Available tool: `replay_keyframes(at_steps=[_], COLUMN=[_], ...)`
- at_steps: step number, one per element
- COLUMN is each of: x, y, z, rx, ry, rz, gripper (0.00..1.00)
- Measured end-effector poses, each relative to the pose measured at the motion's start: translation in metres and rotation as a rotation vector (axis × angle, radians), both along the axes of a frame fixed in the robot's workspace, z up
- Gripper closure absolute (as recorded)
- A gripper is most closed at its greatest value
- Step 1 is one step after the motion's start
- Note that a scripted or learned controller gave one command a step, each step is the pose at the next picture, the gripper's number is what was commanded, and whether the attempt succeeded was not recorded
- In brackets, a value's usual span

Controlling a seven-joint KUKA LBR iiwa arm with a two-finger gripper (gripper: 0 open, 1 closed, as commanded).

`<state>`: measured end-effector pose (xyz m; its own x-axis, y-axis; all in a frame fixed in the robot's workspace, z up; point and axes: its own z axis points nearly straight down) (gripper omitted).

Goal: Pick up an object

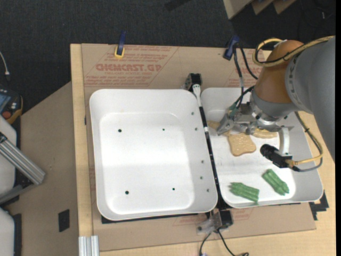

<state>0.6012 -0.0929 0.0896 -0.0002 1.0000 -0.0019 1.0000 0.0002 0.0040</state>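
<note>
Gripper (234,126) is sitting low in the right bin (306,193), just above the tan bread-shaped piece (241,144); finger state cannot be determined; two green pods (244,191) (276,181) are lying below that piece.
</note>
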Motion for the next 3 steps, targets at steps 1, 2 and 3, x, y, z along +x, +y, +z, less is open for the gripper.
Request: replay_keyframes(at_steps=[1, 2, 3], x=[0.013, 0.012, 0.024], y=[0.001, 0.001, 0.017], z=[-0.004, 0.006, 0.188], rx=[-0.001, 0.000, 0.000], ry=[-0.002, -0.001, -0.016], rz=[0.000, 0.000, 0.003], gripper=[0.00, 1.00, 1.00])
